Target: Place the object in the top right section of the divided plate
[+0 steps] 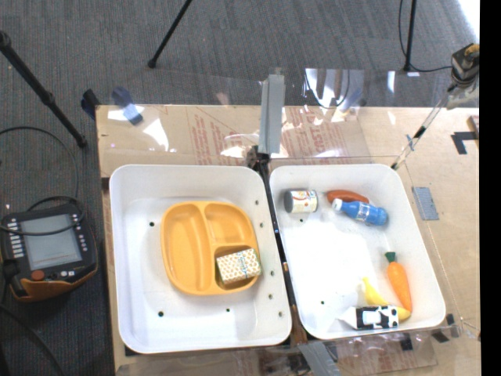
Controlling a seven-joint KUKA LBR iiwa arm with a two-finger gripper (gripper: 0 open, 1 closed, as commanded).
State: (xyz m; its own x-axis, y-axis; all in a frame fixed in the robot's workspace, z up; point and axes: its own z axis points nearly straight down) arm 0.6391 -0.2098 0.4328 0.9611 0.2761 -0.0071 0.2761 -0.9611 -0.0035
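Fixed above the bench (196, 135), looking down at a slant on both white bins (125, 210), from some distance.

A robotics lab. Two white bins (133, 327) sit side by side on a cardboard-covered bench (196, 135) behind clear shields. Tripod legs (176, 22) stand on grey carpet (94, 22). A teach pendant (48, 249) with cable lies on the floor at left. Toy food (399, 282) serves as test objects.
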